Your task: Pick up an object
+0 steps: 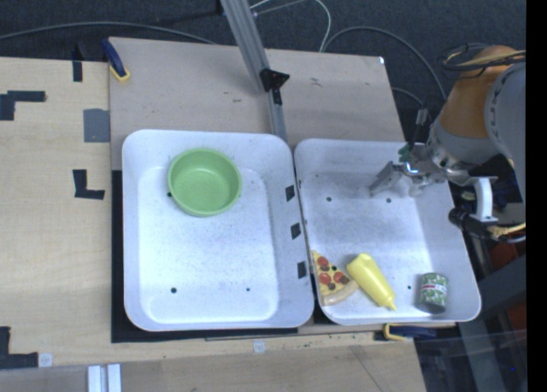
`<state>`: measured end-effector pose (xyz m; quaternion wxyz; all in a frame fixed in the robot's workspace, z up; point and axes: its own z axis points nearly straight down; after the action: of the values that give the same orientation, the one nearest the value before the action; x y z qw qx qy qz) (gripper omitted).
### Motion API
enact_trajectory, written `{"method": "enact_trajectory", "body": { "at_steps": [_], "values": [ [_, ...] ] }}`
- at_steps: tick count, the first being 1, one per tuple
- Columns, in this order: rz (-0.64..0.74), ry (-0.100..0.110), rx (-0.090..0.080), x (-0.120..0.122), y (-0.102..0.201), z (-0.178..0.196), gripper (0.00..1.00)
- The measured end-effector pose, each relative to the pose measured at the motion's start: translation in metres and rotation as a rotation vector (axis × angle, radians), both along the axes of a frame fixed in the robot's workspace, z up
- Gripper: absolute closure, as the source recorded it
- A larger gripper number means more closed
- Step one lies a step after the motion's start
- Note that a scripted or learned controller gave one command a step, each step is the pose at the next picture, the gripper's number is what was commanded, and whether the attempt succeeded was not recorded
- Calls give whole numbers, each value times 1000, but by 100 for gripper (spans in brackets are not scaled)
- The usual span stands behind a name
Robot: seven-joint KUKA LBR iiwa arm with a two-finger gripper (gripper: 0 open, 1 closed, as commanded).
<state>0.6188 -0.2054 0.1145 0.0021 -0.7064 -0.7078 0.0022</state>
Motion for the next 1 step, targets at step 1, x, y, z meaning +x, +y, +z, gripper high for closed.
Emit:
{"method": "enact_trajectory", "body": {
  "at_steps": [1],
  "values": [
    [2,-4,-1,2,0,13,100]
  ]
}}
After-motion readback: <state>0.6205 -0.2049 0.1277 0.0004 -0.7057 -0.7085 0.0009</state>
